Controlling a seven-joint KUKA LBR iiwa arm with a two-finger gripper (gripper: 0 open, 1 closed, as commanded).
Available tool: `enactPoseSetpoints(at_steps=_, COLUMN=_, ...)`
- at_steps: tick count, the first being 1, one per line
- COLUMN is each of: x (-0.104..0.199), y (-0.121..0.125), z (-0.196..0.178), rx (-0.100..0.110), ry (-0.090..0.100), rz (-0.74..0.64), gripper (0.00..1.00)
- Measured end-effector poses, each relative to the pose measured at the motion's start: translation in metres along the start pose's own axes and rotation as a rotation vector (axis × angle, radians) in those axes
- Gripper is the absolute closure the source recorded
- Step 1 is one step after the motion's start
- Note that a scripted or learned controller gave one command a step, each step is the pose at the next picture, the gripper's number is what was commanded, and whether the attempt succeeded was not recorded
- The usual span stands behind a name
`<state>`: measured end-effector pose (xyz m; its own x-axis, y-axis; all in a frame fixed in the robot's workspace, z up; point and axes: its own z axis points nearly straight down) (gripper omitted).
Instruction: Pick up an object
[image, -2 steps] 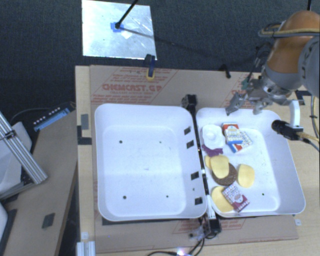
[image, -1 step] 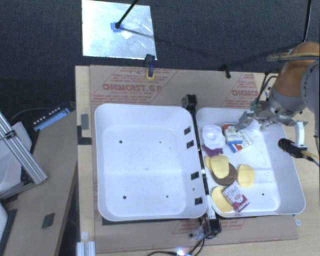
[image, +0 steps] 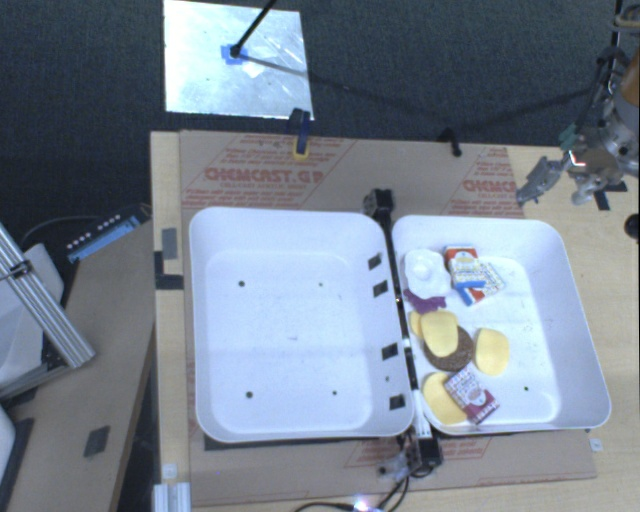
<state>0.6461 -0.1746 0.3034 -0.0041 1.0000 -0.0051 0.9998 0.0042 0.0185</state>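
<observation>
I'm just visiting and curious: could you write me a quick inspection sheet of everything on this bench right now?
Surface: bench with printed cardboard sheet under two white bins.
Job's things: right bin holds yellow pieces, a brown disc, small packets, a white item.
Clutter: left bin, nothing seen inside.
Grippers: gripper above the right bin's far corner, nothing seen held.
Cables: black cable across dark floor.
Surroundings: shiny sheet, metal frame.

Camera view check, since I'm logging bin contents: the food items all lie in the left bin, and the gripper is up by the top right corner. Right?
Not quite. The camera view shows the food items in the right bin; the gripper is indeed up by the top right corner.
</observation>
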Motion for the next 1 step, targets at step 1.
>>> enactPoseSetpoints(at_steps=1, x=-0.0326, y=0.0136, z=0.1265, rx=0.017, ry=0.004, rz=0.004, gripper=0.0)
